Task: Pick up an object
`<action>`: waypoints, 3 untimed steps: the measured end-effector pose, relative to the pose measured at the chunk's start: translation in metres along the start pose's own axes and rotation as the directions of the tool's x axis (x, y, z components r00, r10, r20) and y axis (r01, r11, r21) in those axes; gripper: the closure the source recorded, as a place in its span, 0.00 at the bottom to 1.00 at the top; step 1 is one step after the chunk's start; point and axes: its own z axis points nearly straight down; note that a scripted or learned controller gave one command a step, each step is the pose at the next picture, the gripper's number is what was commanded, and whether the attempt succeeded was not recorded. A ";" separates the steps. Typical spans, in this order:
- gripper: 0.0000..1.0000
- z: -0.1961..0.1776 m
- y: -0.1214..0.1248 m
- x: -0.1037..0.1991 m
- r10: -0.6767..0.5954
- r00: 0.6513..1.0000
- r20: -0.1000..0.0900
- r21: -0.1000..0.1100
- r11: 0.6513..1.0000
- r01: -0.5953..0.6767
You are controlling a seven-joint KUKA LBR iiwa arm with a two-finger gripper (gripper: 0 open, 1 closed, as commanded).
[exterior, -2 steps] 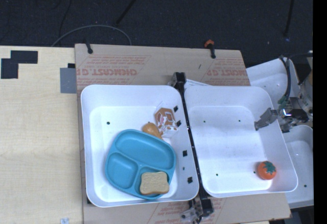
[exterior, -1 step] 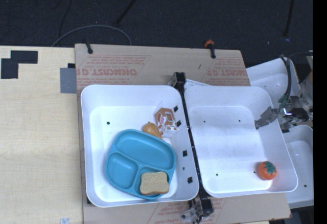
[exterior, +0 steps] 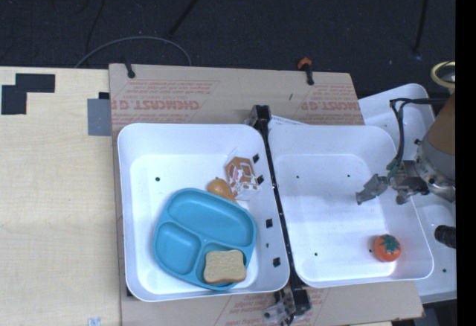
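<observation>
One small orange fruit (exterior: 387,247) sits near-right in the right bin (exterior: 327,146); the gripper (exterior: 378,189), jaws apart and empty, should centre above it before descending.

The arm (exterior: 446,140) runs off the right edge behind the jaws. A small orange thing (exterior: 219,187), far left of them, lies half under packaging (too small to identify).

One fixed camera looks down at a slant from above the surface (exterior: 52,190), taking in both white bins (exterior: 137,168) whole, from moderate height.
</observation>
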 end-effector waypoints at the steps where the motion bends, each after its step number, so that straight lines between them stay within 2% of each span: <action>1: 0.00 0.063 -0.001 0.006 0.000 1.000 0.000 -0.001 1.000 0.000; 2: 0.00 0.088 -0.001 0.007 0.001 1.000 0.001 -0.004 1.000 -0.001; 3: 1.00 0.076 -0.001 0.005 0.005 1.000 0.002 -0.007 1.000 -0.005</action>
